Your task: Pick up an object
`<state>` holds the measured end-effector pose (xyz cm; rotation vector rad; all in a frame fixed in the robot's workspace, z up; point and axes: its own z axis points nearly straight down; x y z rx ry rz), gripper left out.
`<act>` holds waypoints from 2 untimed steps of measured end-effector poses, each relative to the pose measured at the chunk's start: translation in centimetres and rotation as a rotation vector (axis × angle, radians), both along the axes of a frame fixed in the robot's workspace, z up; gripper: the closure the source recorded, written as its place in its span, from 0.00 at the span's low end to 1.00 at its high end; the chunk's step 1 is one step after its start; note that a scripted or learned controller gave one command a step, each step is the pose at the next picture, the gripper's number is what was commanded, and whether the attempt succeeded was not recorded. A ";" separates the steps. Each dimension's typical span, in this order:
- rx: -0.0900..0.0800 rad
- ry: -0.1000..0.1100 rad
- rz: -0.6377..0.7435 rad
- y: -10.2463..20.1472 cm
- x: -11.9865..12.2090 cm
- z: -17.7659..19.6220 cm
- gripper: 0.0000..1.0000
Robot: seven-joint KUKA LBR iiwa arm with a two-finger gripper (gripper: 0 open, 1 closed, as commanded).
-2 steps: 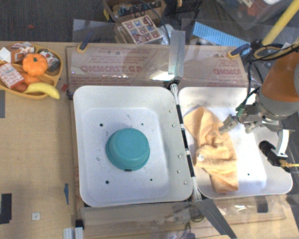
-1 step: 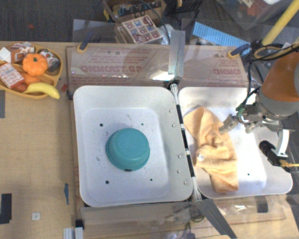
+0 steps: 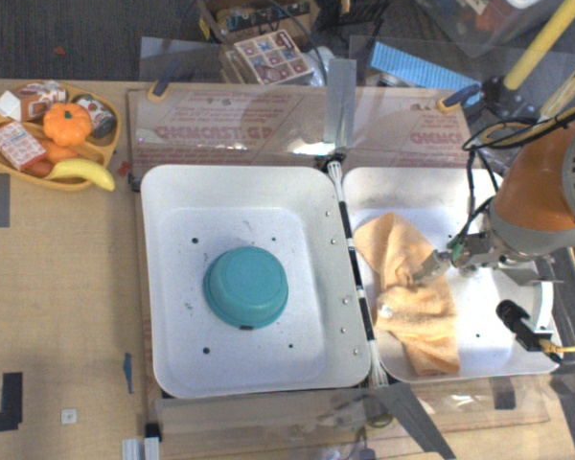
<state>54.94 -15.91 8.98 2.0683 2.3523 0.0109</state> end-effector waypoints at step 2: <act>0.001 0.004 -0.172 0.3 9.3 -0.1 0.00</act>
